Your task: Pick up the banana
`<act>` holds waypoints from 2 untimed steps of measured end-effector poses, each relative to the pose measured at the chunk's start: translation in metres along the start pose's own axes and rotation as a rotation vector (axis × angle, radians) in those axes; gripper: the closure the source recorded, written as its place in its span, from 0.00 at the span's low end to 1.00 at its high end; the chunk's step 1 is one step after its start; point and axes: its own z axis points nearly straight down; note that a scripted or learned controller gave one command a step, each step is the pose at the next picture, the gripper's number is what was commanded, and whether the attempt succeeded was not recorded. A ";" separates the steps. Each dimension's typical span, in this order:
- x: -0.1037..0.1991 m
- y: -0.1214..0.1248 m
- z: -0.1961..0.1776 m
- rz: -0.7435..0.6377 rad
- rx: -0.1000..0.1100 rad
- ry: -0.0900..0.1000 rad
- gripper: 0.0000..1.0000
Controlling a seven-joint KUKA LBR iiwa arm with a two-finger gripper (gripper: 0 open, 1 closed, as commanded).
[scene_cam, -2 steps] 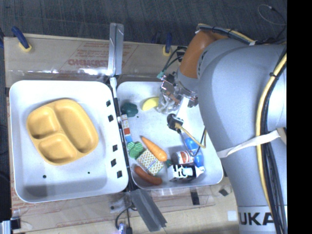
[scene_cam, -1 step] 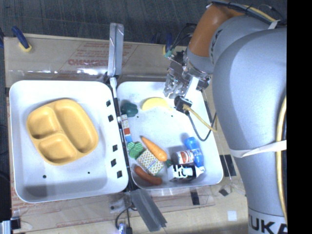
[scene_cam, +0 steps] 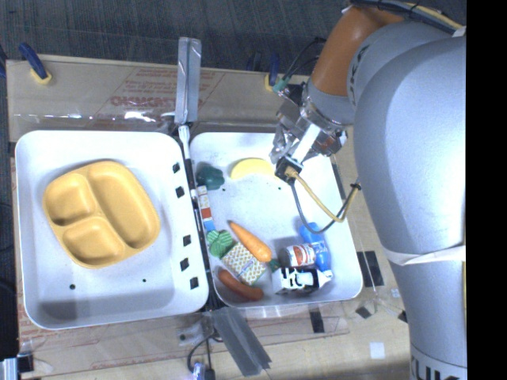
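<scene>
We see the banana (scene_cam: 249, 168) lying in the right bin (scene_cam: 265, 204), near its 12 o'clock edge, on bare white floor. The pincer (scene_cam: 283, 150) sits just at the banana's 3 o'clock side, very close. Contact is unclear, and we can't tell if it's wide or narrow. Nothing visibly held.

The grey arm (scene_cam: 396, 133) comes in from 3 o'clock. At the banana's 9 o'clock is a teal object (scene_cam: 210, 176), near but apart. Toward 6 o'clock in the same bin are a carrot (scene_cam: 250, 242), a checkered item (scene_cam: 243, 263) touching the carrot, a sausage (scene_cam: 239, 288), a can (scene_cam: 299, 256), a blue object (scene_cam: 314, 233) and a black-and-white item (scene_cam: 303, 279). All are well apart from the banana.

The left bin (scene_cam: 158, 283) holds a yellow divided tray (scene_cam: 99, 210). Both bins sit on the tabletop (scene_cam: 95, 85).
</scene>
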 end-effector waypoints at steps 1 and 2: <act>0.000 0.000 0.000 -0.001 0.001 0.000 0.00; 0.001 -0.001 -0.007 -0.010 0.005 -0.004 1.00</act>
